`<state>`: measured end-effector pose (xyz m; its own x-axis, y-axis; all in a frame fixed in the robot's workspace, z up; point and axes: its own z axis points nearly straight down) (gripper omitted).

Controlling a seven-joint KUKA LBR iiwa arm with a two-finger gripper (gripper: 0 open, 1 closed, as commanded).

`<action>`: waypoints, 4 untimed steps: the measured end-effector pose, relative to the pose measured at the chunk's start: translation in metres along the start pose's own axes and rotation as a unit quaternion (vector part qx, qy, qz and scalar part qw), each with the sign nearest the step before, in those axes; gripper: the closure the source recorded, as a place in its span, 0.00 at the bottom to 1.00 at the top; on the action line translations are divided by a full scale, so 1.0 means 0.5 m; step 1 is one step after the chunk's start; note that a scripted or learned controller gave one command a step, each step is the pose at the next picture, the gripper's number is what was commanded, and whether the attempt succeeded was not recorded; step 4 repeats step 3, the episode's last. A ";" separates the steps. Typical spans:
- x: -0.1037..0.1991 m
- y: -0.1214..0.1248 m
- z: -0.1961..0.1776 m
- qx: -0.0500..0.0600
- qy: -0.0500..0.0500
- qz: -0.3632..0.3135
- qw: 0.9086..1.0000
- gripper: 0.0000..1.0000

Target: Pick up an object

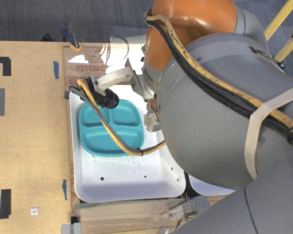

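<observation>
The teal tray [110, 129], with 3 compartments, lies in the bin [132, 179], just left of the gripper [151, 118]. I cannot tell whether it is open or closed. Likely the approach step; next calls for closing on the tray's rim.

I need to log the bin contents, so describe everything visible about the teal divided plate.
The teal divided plate looks like smooth moulded plastic, rounded at the corners, with raised ridges splitting it into three compartments: two across the top and one long one below. It lies flat, right way up, in the upper part of the white bin, near the bin's left wall. A yellow and black cable crosses over it diagonally, and the arm hides its upper right edge. Its compartments look bare.
</observation>
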<state>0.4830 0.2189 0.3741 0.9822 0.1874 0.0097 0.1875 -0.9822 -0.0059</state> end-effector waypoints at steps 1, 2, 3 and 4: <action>-0.006 -0.005 0.177 -0.002 -0.006 -0.003 1.000 1.00; -0.010 -0.012 0.275 -0.002 -0.008 -0.126 0.992 1.00; -0.011 -0.011 0.363 -0.003 -0.007 -0.006 1.000 1.00; -0.011 -0.011 0.363 -0.003 -0.007 -0.006 1.000 1.00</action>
